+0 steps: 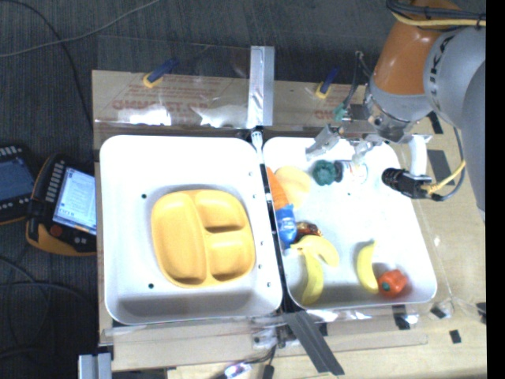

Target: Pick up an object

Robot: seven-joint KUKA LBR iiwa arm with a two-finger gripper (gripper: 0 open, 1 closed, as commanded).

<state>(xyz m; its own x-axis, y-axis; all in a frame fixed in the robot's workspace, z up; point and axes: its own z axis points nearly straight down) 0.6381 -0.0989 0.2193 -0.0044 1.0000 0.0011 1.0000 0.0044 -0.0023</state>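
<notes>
Dark carpet surrounds a wooden bench (110,81) that carries two shallow white bins side by side. Over the far end of the right bin (410,212), the gripper (341,150) hangs with its two fingers spread apart; the pale finger (322,142) on its left slants outward, and nothing sits between the pair. Just below the fingertips, on the right bin's floor, lies a small teal ring-shaped object (325,172), close to the tips, though whether they touch it cannot be told. Behind the gripper the orange band (402,50) and the grey arm (465,69) reach in from the right.

Left of the teal object, against the right bin's left wall, rests a pale yellow rounded piece (293,181), with an orange-and-blue item (282,212) beside and below it. Nearer the right bin's front edge lie a banana (313,265), a second, smaller banana (365,265) and, touching that one, a red-orange object (392,283).

The left bin (126,180) holds a yellow divided tray (203,235). Well left of the bins, on the carpet, sits a handheld pendant with a lit screen (67,204).
</notes>
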